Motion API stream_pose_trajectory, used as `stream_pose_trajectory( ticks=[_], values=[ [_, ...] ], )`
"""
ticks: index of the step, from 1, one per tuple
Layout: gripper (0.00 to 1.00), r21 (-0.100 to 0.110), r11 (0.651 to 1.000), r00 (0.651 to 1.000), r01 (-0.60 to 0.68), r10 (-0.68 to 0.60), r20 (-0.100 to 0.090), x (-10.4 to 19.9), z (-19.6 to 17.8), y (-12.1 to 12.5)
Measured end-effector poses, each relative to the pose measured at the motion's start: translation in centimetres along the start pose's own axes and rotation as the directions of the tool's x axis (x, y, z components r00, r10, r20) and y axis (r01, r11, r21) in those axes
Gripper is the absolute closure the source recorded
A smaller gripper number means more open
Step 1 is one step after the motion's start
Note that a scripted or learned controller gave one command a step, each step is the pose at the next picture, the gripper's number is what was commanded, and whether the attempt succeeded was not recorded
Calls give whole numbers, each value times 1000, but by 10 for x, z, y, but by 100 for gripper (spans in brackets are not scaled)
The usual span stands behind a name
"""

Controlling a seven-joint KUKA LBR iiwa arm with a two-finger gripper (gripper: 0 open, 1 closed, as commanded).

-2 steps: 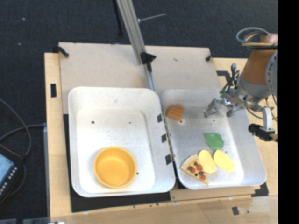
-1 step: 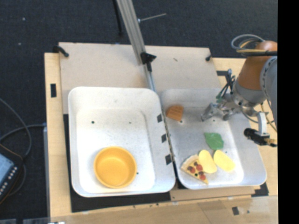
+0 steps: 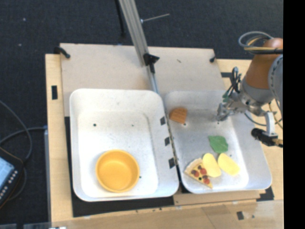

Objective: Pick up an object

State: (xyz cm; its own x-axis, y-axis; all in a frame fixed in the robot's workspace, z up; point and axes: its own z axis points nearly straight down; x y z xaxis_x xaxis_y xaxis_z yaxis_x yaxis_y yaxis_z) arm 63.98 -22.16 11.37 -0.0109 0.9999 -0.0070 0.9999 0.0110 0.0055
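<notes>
Two white bins fill the bench; the gripper (image 3: 223,110), its opening impossible to judge, hangs over the right bin (image 3: 248,168) beyond the green piece (image 3: 218,143), presumably seeking a pick.

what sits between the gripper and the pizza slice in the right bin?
The camera view shows the green piece roughly on that line, below the gripper and above the pizza slice. The rest is bare floor of the right bin.
</notes>
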Motion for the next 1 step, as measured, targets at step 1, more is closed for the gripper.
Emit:
stream_pose_trajectory(
  ticks=[1],
  values=[
    [100,-1,1000,1000,-5,5,-5,-3,-44,1]
  ],
)
